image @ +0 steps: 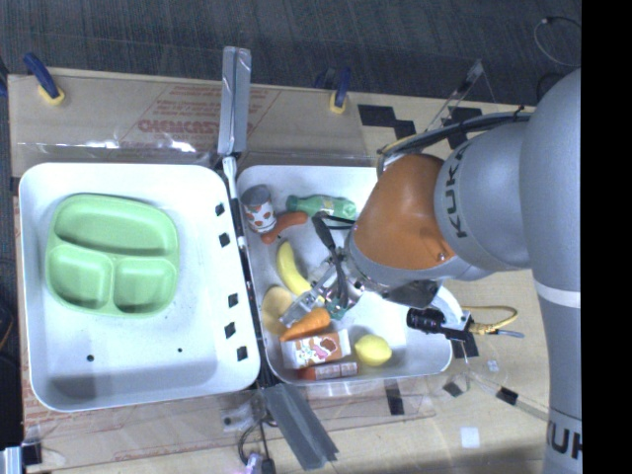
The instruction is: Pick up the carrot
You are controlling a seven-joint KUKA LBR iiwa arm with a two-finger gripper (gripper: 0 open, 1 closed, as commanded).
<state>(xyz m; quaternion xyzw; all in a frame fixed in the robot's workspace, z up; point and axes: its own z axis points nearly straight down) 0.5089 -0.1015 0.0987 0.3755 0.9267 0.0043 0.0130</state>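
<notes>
The pincer (308, 304) sits low in the right bin (306, 173), a little below and right of the frame's centre. Its silvery tip points down and to the left, and the view does not settle whether it is open or closed, or whether it has hold of anything. The carrot (307, 322), a short orange piece lying at a slant, is right under that tip and looks to be touching it or nearly so. Just left of the pincer a rounded yellow fruit (276, 302) lies against the bin's left wall, and a banana (288, 264) lies just above it, running up and to the left. Below the carrot a small printed carton (319, 352) lies flat near the bin's lower wall, with a lemon (372, 350) just to its right. Further up, near the bin's upper left corner, a small can (259, 208) stands upright with a reddish sausage-like piece (290, 222) beside it, and a green bottle (322, 205) lies on its side to the right of them. The arm (518, 196) comes in from the right edge, its orange band (403, 220) covering the middle of the bin. The left bin (118, 378) fills the left half of the frame and holds a light green divided tray (114, 255) in its upper part. Two blue clamps (44, 79) (341, 91) sit along the upper edge of the bench (148, 117).
</notes>
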